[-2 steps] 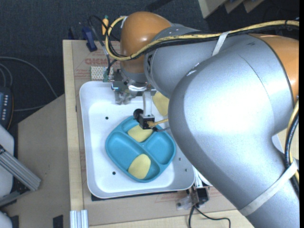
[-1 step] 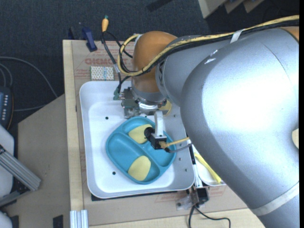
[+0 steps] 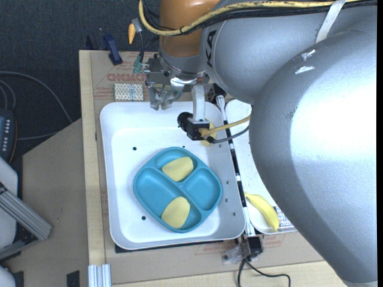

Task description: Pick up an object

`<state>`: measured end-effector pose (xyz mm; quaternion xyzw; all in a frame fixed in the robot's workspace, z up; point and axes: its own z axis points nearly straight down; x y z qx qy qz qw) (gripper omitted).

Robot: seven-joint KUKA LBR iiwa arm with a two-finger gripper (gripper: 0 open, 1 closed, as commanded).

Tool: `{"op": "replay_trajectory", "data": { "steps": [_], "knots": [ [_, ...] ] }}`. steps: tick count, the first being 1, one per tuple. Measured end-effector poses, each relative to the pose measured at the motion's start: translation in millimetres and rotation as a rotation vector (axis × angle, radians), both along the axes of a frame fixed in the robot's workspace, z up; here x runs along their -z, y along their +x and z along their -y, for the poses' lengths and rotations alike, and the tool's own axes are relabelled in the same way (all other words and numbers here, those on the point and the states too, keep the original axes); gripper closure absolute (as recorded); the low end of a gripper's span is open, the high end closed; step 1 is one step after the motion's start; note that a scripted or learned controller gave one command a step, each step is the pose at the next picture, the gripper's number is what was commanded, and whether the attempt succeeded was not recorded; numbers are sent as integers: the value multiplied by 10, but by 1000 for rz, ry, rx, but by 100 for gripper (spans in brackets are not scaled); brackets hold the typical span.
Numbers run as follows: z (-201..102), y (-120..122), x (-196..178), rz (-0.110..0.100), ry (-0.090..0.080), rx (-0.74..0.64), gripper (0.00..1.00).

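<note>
We are looking at the gripper (image 3: 160, 102) hanging over the far rim of the left white bin (image 3: 114, 160), and we cannot tell how it is set. Below it, well apart, a blue tray (image 3: 149, 190) is holding two yellow pieces (image 3: 178, 168).

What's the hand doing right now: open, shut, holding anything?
Hand: over the far rim of the left bin, nothing visibly held; open or shut cannot be told.
</note>
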<state>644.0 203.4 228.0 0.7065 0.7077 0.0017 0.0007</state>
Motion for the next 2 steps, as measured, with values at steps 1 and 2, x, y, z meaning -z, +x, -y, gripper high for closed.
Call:
{"op": "replay_trajectory", "data": {
  "steps": [1, 2],
  "knots": [
    [-145, -289, 38, -7, -2, 0, 100],
    [-47, -173, -288, -1, -1, 1, 100]
  ]
}}
